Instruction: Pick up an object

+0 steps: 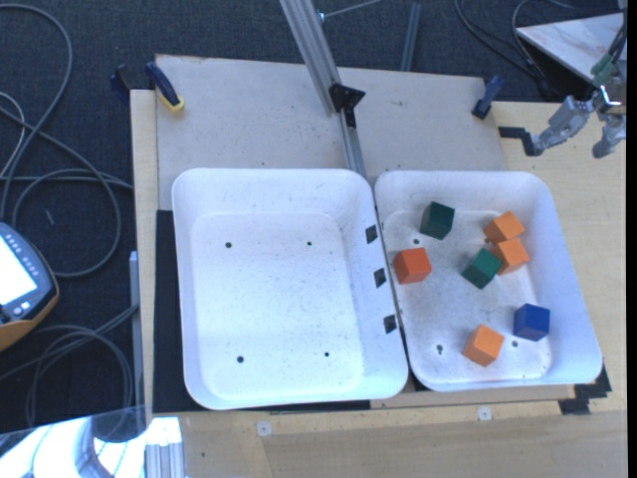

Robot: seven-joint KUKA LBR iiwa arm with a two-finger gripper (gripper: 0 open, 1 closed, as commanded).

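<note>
Lowest in the right bin (557, 267), an orange cube (484, 346) and blue cube (531, 322) sit below two green cubes (436, 220), two touching orange ones (509, 241) and another (412, 265), while the gripper (581, 135) hovers open at two o'clock, beside the left bin (199, 267).

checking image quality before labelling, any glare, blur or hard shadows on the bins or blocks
In the camera view, lighting is even and soft: the right bin and left bin show no blown-out glare; blocks such as the blue block look sharp and cast only faint shadows; the gripper at the right edge looks slightly soft.
</note>
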